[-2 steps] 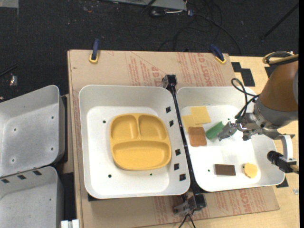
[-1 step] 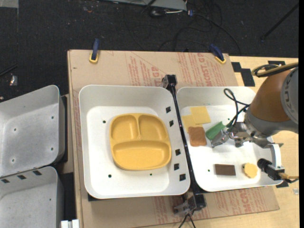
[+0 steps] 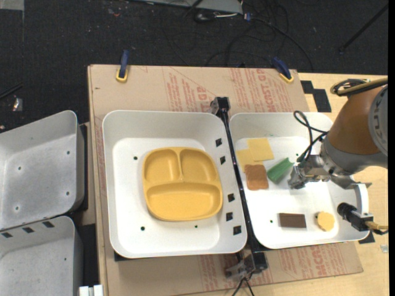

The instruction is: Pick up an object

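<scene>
Down in right bin: green block, smooth and oblong, long axis slanting up-right, just beside hand (finger state impossible to tell). Nearby: flat yellow square, brown textured slab, dark bar.

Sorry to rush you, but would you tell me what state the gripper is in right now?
Gripper: low in the right bin beside the green block; open or closed cannot be told.

Yellow divided plate lies in the left bin.
</scene>
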